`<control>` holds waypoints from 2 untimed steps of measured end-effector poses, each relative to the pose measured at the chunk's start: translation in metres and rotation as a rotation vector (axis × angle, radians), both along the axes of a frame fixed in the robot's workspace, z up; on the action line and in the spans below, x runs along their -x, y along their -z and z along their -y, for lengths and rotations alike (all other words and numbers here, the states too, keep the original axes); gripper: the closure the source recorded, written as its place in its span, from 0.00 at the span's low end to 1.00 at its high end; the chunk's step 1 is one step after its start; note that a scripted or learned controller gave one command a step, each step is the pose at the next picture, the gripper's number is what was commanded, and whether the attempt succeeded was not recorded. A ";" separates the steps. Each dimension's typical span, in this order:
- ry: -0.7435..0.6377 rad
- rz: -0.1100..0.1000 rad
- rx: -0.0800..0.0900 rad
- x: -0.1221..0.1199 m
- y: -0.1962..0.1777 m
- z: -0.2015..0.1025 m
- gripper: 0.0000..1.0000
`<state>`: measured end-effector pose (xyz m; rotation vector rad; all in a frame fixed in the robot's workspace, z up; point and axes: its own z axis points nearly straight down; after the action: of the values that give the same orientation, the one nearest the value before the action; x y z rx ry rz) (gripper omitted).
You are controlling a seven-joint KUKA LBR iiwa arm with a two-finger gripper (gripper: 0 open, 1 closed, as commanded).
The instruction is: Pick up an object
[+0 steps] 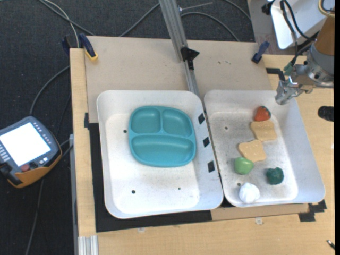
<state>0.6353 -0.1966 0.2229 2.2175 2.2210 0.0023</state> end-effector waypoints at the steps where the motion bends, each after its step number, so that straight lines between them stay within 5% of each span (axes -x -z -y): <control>1: -0.003 -0.005 -0.003 0.014 0.002 -0.042 1.00; 2: -0.004 -0.006 -0.004 0.023 0.011 -0.094 1.00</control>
<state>0.6124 -0.1025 0.2119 2.2182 2.2308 0.0003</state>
